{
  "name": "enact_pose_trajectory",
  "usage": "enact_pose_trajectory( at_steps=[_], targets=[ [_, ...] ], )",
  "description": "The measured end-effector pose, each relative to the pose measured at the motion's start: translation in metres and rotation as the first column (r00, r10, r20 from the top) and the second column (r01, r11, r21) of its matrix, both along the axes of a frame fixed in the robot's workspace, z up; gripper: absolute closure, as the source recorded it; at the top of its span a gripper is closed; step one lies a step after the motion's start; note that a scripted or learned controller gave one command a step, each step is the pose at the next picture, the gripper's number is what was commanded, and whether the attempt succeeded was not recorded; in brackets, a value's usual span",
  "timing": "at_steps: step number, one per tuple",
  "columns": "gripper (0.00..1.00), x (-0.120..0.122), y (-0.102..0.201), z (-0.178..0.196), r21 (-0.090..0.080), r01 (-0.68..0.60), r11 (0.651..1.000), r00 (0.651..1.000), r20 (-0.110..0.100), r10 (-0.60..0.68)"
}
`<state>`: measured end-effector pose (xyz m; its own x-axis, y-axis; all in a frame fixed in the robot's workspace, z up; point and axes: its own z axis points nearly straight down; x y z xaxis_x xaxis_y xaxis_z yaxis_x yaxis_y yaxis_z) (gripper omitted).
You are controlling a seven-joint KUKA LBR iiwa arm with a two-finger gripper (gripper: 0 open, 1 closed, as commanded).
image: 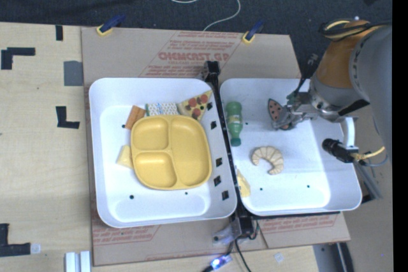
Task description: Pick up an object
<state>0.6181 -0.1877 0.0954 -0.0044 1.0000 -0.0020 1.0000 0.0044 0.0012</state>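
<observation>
My gripper [285, 118] is low over the upper right part of the right bin [319, 200], at the end of the grey arm with its orange band [336, 60]. A small brown and red piece [274, 109] lies right against the gripper's left side, touching or nearly touching it. A beige croissant [268, 158] rests on the bin floor below the gripper, apart from it. A green bottle [234, 121] lies along the bin's left wall. A yellow scrap [243, 184] sits by that wall lower down.
The left bin [108, 200] holds a yellow divided plate [171, 151], a pizza slice toy [196, 104], an orange piece [134, 116], a chequered piece [162, 109] and a yellow wedge [123, 155]. A black divider [220, 143] separates the bins. Cardboard [185, 54] lies beneath.
</observation>
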Motion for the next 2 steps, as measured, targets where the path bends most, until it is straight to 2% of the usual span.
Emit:
enact_pose_trajectory(
  at_steps=[1,2],
  targets=[
    [1.00,0.000,-0.004,0.062,0.001,0.003,1.000,1.000,0.004,-0.003],
    [1.00,-0.001,0.004,0.108,0.002,0.001,1.000,1.000,0.003,-0.001]
  ],
)
